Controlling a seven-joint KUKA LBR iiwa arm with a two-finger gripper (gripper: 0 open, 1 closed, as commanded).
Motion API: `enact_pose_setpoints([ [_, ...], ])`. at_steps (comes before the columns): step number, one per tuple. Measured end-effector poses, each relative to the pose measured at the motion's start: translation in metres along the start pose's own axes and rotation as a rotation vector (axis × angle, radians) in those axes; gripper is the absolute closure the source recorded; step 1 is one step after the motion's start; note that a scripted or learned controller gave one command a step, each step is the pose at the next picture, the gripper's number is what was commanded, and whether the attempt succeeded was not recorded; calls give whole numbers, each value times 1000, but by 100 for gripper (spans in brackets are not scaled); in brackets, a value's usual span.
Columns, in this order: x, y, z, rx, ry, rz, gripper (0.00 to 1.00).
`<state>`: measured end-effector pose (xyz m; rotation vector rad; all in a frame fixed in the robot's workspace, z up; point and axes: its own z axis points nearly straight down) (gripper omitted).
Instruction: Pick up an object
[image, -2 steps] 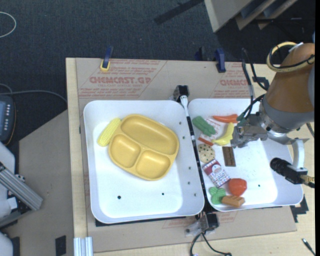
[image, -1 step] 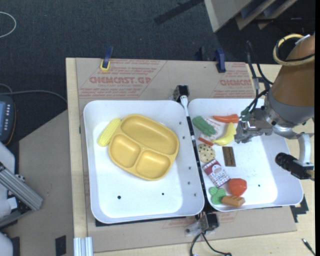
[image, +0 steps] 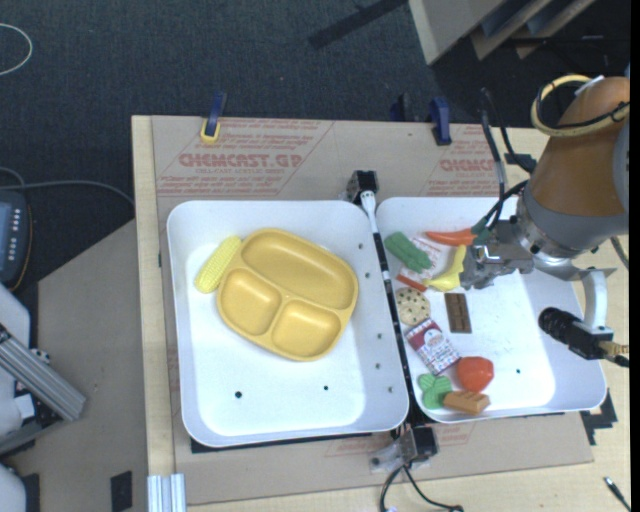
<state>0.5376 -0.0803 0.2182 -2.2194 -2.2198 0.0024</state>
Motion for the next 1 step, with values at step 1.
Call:
enact_pose_setpoints([
  [1, -8, -10, -15, -5, -1, 1, 100],
])
